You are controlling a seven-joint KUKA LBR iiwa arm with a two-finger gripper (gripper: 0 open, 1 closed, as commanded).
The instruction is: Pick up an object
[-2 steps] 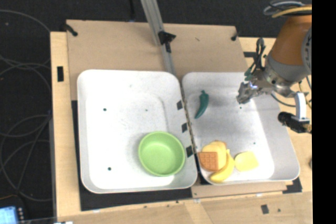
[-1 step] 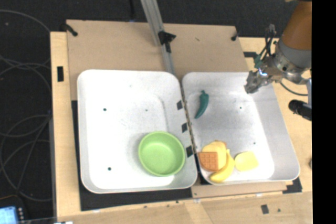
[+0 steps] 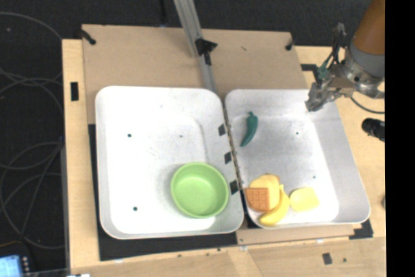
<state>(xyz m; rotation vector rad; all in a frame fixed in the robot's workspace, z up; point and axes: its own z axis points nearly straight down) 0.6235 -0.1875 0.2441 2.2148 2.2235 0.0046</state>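
Right bin [image 3: 337, 159]: green pepper [image 3: 249, 128] near its left wall; pincer [image 3: 316, 100] over its far right corner, finger state untellable. Advice: travel left, descend squarely, close across the pepper's narrow body.

overhead camera, slanted down, both bins [image 3: 162, 97]

green pepper [image 3: 249, 128]: right bin, left side, lying flat | green bowl [image 3: 200, 189]: left bin, upright
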